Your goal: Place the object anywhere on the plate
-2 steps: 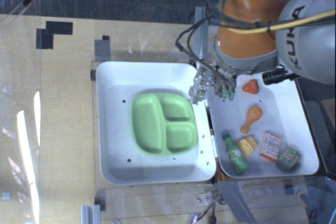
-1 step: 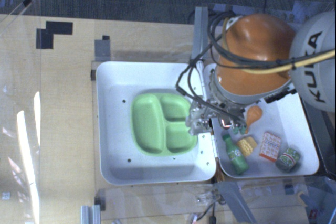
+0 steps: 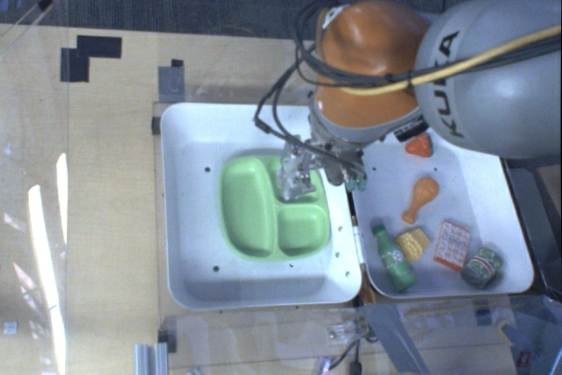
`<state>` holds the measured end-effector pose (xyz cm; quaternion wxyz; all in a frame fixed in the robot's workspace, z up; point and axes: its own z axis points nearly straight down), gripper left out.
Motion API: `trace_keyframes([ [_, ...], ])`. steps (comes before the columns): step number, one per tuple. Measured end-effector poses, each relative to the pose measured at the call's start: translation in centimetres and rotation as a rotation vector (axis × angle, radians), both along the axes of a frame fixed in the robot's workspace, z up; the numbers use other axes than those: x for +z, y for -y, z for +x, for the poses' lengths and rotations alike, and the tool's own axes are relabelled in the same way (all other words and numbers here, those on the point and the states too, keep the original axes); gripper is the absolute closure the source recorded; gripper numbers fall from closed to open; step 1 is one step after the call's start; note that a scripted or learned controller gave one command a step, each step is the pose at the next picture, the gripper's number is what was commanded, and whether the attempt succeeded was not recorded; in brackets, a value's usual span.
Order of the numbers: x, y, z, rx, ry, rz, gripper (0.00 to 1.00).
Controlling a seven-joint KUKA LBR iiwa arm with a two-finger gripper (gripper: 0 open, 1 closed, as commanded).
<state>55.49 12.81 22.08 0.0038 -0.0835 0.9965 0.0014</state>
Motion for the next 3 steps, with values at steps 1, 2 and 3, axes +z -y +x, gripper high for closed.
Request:
trace_keyframes([
  [1,0.7,4.8,-0.1,0.418,0.004,-0.004,1.0],
  [2,-3.3,1.2,-1.7,0.049,-0.001,-0.001,1.0],
  [3,-3.4,3.2,2.1,0.056,0.003,-0.001,1.0],
])
